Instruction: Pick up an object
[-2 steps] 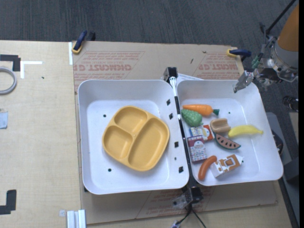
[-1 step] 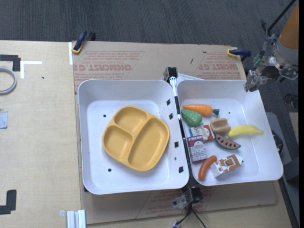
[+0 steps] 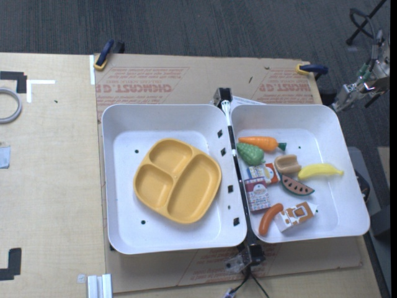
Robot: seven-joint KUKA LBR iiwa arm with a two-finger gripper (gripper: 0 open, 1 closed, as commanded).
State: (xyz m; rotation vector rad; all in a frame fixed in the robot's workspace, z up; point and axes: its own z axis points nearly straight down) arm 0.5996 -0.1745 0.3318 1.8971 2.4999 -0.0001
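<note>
Bench seen from above, carrying two shallow white bins side by side on a cardboard sheet (image 3: 155, 82). The sheet was pinned at its far corners by a clamp at 11 o'clock (image 3: 104, 53) and another at 1 o'clock (image 3: 312, 69), presumably so the bins could not slide.

The left bin (image 3: 107, 166) held one yellow divided plate (image 3: 178, 180), lying flat near its middle.

The right bin (image 3: 348, 166) held the things to choose from, loosely scattered toy foods. Taking that bin as a clock face:
- a carrot (image 3: 259, 143) lay at 11 o'clock, with a green vegetable (image 3: 250, 154) touching it just below;
- a brown bun (image 3: 287, 163) sat near the centre;
- a banana (image 3: 320, 172) lay at 3 o'clock, apart from the rest;
- a watermelon slice (image 3: 296, 186) lay just under the bun;
- a small red carton (image 3: 256, 191) lay at 9 o'clock, against the wall shared with the left bin;
- a sausage (image 3: 270, 218) and an orange-and-white carton (image 3: 295, 216) lay side by side at 6 o'clock.

What looked like the gripper (image 3: 365, 85) hung outside the bins, at 2 o'clock in the view, well apart from every object and holding nothing. It was too small and cluttered to tell whether it was open or closed.

Nothing had been picked up yet. The banana, with free space around it, seemed the easiest target.
</note>
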